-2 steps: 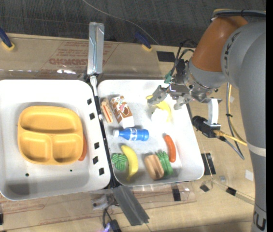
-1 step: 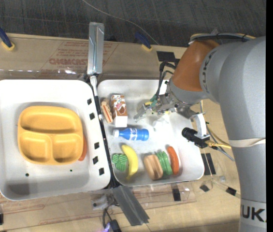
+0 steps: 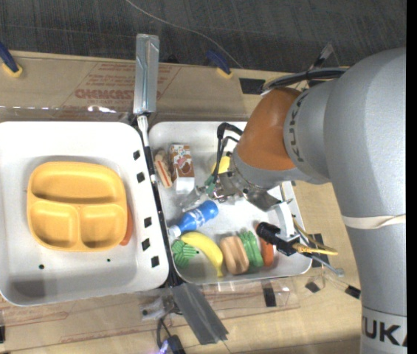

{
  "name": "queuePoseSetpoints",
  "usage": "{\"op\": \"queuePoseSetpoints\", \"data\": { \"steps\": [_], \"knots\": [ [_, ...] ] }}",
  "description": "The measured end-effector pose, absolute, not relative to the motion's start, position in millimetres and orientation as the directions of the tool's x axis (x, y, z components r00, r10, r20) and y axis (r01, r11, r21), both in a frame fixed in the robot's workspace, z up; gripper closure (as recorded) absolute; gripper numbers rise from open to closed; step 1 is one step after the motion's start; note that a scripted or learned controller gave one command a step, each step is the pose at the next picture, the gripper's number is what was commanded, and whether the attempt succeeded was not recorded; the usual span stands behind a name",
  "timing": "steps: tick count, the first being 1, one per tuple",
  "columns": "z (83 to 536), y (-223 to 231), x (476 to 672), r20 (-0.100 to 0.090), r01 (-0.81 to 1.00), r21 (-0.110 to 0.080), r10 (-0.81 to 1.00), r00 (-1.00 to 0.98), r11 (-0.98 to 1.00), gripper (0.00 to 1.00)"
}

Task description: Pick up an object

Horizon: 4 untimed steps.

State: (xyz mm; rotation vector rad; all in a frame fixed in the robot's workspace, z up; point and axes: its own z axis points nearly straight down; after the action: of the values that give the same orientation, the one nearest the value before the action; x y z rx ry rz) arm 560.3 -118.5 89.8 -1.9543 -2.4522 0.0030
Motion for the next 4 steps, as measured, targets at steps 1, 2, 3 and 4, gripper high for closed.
{"op": "queuePoseSetpoints", "data": {
  "steps": [1, 2, 3, 4],
  "knots": [
    [98.6, -120.3, 560.9, 0.003, 0.974, -0.007, 0.974, -0.225, 0.225, 1.00],
    [135.2, -95.6, 603.4, 0.001, 0.972, -0.001, 0.972, -0.233, 0.233, 1.00],
    [134.0, -96.0, 602.6, 0.002, 0.973, -0.004, 0.973, -0.232, 0.232, 0.00],
    [121.4, -109.3, 658.8, 0.000, 0.890, 0.002, 0.890, -0.456, 0.456, 0.00]
  ]
}}
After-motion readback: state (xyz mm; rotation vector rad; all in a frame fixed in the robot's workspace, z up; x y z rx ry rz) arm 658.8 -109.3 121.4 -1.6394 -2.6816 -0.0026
